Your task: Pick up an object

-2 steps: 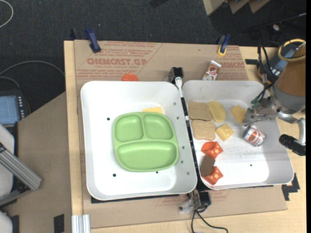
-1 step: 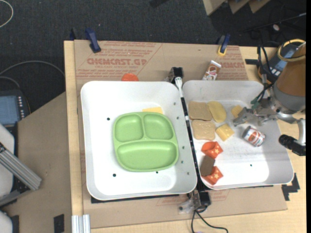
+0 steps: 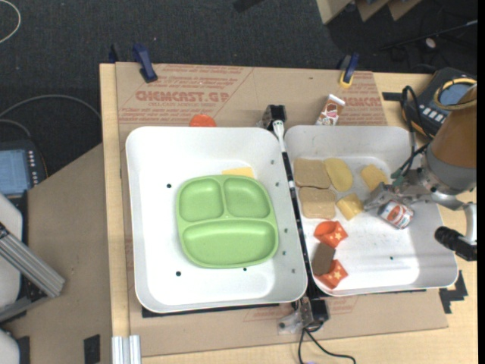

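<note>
My gripper (image 3: pixel 381 196) hangs low in the right bin (image 3: pixel 394 258), near its right side, on the grey arm with the orange band (image 3: pixel 458 146). A small red and white can (image 3: pixel 395 215) lies on its side just below and right of the gripper, close to it or touching it. Left of the gripper lie a yellow cheese block (image 3: pixel 348 206), a yellow piece (image 3: pixel 373 177), a pale yellow oval (image 3: pixel 339 174) and two tan bread slices (image 3: pixel 309 173). Two red pieces (image 3: pixel 330 233) and a brown piece (image 3: pixel 323 258) lie toward the bin's front left.
The left bin (image 3: pixel 144 203) holds a green divided plate (image 3: pixel 226 222) with a yellow slice (image 3: pixel 239 173) behind it. A small carton (image 3: pixel 331 111) and an orange disc (image 3: pixel 201 120) lie on the cardboard behind the bins. Blue clamps (image 3: pixel 144 61) grip the far edge.
</note>
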